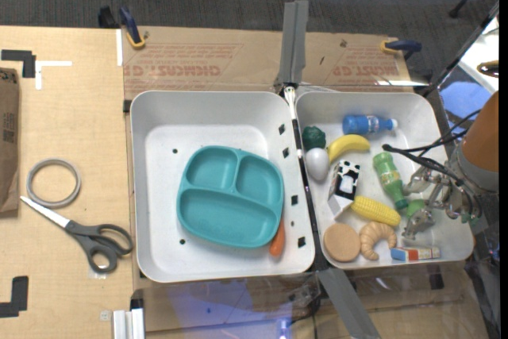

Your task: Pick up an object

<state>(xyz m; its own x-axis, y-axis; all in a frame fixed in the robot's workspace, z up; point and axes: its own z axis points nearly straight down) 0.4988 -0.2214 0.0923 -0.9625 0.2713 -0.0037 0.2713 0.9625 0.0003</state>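
The right bin point(444, 131) holds several objects: a blue bottle point(369, 124), a banana point(349, 145), a green bottle point(388, 177), a corn cob point(375, 209), a croissant point(375, 236), a tan disc point(342, 242), a small tube point(414, 253), a black-and-white card point(346, 179), a pale egg shape point(317, 163) and a dark green item point(314, 136). My gripper point(411, 209) reaches in low from the right, open, its metal fingers spread just right of the green bottle's lower end and the corn. Nothing sits between them.
The left bin point(151, 171) carries a teal divided plate point(231, 196) with an orange carrot point(277, 240) at its lower right edge. On the bench to the left lie scissors point(87, 234) and a tape roll point(53, 181). Black cables point(413, 148) cross the right bin's far side.
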